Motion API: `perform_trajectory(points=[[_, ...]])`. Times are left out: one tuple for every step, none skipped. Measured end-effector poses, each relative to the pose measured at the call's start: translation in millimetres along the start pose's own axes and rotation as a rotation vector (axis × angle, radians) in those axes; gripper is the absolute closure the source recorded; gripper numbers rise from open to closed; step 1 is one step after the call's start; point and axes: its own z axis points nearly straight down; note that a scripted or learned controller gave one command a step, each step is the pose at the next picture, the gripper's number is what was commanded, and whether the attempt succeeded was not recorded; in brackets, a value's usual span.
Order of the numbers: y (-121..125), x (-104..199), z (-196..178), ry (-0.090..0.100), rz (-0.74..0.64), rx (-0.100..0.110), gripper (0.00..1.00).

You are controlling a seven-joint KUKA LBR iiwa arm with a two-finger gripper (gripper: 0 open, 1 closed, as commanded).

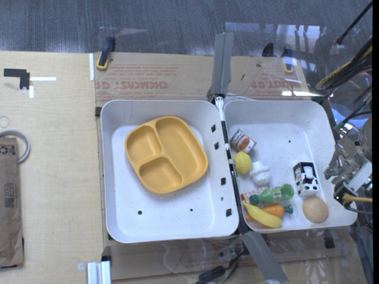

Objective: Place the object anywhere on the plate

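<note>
A yellow plate [166, 154] with three compartments lies in the left bin [118, 212], and nothing rests on it. Several small objects lie in the right bin [278, 120]: a red and white can [242, 141], a lemon [243, 163], a white lumpy item [260, 172], a green bottle [274, 193], a banana [262, 215], a carrot [273, 210], a black and white cow-patterned carton [305, 178] and a tan egg-shaped object [315, 209]. My gripper [350, 173] sits at the right bin's right rim, just right of the carton and the egg-shaped object.
A metal divider [222, 70] runs between the bins at the back. Cardboard [154, 76] lies behind them, with a yellow-handled tool [106, 52] on it. A brown paper bag [9, 200] lies at far left. Cables hang at the upper right.
</note>
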Motion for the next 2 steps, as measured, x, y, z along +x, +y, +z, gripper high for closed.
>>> perform_trajectory(points=[[21.9,-19.2,-2.4,0.001,-0.107,-0.002,1.00],[19.3,-9.4,-76.6,0.001,-0.199,-0.001,1.00]])
